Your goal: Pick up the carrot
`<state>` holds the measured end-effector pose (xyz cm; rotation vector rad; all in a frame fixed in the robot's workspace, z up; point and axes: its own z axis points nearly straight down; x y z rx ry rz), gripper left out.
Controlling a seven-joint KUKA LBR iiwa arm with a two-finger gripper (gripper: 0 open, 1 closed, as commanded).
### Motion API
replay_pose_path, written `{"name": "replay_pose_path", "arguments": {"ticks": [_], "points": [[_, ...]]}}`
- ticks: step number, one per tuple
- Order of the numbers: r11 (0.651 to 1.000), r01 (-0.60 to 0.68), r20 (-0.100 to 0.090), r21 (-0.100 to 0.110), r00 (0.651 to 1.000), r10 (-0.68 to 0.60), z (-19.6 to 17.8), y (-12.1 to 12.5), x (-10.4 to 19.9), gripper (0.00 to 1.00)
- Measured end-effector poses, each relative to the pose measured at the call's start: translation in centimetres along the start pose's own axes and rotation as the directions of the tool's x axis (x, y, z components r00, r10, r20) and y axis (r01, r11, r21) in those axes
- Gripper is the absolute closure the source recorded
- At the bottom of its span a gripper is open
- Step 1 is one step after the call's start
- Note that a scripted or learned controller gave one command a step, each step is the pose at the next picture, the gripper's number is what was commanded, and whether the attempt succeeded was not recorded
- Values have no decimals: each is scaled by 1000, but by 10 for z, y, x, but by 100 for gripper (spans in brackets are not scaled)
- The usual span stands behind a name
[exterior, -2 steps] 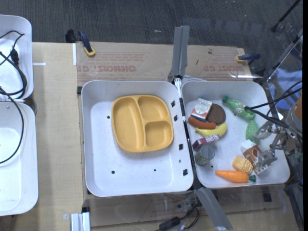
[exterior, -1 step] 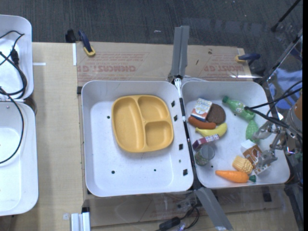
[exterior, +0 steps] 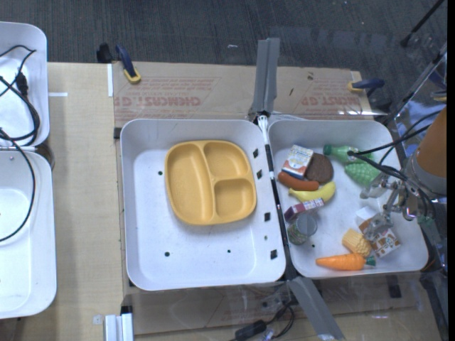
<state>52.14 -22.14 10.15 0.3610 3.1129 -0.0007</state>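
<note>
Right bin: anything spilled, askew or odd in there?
Nothing spilled or damaged. The white right bin holds a loose jumble of toy food: orange carrot lying flat near the front wall, yellow banana beside a brown round patty. The yellow three-compartment plate sits slightly rotated in the white left bin.

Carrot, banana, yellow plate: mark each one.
carrot point(exterior: 340, 263), camera view, middle of its orange body
banana point(exterior: 313, 192), camera view, middle of its curve
yellow plate point(exterior: 186, 181), camera view, floor of its long compartment
</note>
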Motion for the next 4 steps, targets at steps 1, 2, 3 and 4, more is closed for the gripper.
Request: {"name": "replay_pose_path", "arguments": {"ticks": [1,2,3,4], "points": [[972,-234,2,0,972,234,5,36,50,0],[812,-584,2,0,812,584,6,102,66,0],[812,-584,2,0,812,584,6,102,66,0],[802,-597,-2,1,802,597,6,105,46,0]]}}
